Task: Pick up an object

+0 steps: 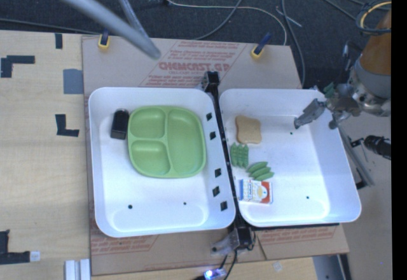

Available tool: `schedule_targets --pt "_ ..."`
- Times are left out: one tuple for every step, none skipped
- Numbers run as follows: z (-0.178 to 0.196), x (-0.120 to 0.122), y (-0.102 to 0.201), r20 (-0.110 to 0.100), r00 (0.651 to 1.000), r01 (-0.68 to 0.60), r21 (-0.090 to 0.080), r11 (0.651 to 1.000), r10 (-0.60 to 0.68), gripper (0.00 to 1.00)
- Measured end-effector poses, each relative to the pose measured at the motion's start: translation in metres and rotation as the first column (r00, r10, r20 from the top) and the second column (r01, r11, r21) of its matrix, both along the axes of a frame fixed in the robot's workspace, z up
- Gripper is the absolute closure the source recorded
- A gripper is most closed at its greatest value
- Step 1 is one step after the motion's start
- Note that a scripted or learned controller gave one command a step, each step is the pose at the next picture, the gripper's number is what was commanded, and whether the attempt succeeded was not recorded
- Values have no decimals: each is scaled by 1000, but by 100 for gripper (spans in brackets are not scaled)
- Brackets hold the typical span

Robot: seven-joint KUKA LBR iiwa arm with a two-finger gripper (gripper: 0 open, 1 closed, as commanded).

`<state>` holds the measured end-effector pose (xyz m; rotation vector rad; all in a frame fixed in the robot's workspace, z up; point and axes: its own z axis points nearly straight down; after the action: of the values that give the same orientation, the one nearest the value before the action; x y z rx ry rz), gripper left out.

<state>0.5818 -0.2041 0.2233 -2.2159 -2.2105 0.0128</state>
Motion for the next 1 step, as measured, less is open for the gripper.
schedule_targets --pt "8 3 0 13 1000 -4 -3 1000 4 0"
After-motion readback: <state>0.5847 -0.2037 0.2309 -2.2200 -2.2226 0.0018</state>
